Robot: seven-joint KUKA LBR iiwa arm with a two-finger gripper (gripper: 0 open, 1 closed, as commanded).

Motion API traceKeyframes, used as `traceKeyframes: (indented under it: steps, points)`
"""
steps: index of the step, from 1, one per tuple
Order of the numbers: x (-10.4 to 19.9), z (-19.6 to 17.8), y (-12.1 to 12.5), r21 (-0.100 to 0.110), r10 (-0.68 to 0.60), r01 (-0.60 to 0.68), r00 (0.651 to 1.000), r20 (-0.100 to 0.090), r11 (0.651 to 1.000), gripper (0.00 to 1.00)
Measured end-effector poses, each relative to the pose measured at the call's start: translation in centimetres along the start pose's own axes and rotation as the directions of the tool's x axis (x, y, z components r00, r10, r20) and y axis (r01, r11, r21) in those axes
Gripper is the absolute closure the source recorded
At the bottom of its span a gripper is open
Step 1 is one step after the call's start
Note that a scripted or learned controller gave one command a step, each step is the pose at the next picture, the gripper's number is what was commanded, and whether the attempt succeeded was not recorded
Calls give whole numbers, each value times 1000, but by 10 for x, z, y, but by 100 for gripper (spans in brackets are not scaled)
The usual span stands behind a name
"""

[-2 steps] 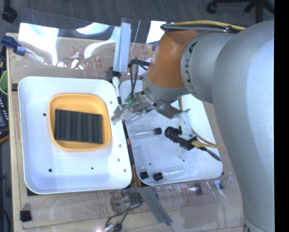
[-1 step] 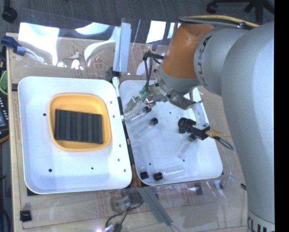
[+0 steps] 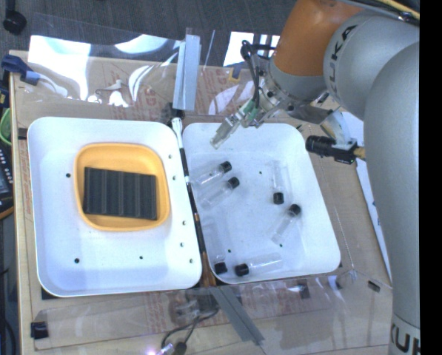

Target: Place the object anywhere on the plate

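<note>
Nearest the camera, the wooden bench (image 3: 280, 324) showed its front edge with metal brackets and a strip of clear sheeting. On it sat two white bins side by side, rims touching down the middle. The left bin (image 3: 50, 257) held a yellow plate (image 3: 121, 159) with a dark ribbed insert, bare white floor all round it. The right bin (image 3: 320, 250) held clear vials with black caps: two (image 3: 241, 269) against the near wall, one (image 3: 286, 220) toward the right wall, one (image 3: 278, 183) mid-floor, two (image 3: 219, 170) near the left wall. Open floor lay between them. Farther back, the gripper (image 3: 226, 133) hung over the right bin's far rim, tilted down-left; whether its jaws were apart or together could not be told. The grey arm (image 3: 369, 50) with orange band filled the right. Grey carpet (image 3: 132, 6) lay beyond.
</note>
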State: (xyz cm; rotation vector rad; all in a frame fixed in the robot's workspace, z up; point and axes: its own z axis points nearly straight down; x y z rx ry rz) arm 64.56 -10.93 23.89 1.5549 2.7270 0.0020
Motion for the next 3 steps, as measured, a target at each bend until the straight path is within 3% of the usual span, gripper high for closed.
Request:
traceKeyframes:
  steps: [1, 2, 3]
  points:
    - [37, 47, 35, 3, -419, 419, 908, -4, 908, 0]
    - [37, 47, 35, 3, -419, 419, 908, -4, 908, 0]
    - [121, 43, 72, 3, -561, 561, 828, -5, 828, 0]
